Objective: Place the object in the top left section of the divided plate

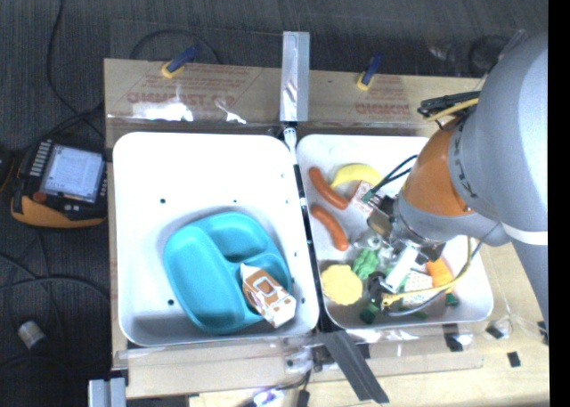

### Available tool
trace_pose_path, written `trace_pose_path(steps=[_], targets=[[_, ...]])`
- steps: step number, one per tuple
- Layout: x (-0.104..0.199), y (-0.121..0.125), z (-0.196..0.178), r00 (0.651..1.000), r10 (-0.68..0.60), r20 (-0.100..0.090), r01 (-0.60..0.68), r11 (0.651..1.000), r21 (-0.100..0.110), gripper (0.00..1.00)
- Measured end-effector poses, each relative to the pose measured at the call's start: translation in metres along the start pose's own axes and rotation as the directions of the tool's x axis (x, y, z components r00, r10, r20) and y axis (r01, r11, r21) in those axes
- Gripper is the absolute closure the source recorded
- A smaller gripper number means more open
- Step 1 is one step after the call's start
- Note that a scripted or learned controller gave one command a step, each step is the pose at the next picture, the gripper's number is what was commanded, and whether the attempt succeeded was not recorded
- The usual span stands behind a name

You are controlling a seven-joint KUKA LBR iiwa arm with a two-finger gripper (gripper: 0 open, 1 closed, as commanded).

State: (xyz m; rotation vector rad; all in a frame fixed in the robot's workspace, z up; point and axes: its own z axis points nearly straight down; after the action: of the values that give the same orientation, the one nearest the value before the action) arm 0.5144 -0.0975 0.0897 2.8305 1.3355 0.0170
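Note:
A blue divided plate [203,282] lies in the left bin [151,183], toward its front. A small white and orange carton [267,297] rests tilted on the plate's lower right section, at the rim. The plate's other sections hold nothing. My gripper [394,273] is low in the right bin [476,294], among the toy foods: a green piece [365,264] sits just to its left and an orange piece [438,272] to its right. The grey arm with its orange band [436,178] hides the bin's right part.
The right bin also holds two red sausages [331,225], a yellow fruit [354,174] at the back and a yellow round piece [341,283] at the front left. A ridge [303,218] separates the bins. A handheld device [67,178] lies on the floor at left.

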Motion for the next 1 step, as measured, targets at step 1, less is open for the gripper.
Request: trace_pose_path(steps=[1], targets=[[-0.0793,0.0367,0.0003,0.985,0.175,0.0,-0.175,0.985,0.005,1.0]])
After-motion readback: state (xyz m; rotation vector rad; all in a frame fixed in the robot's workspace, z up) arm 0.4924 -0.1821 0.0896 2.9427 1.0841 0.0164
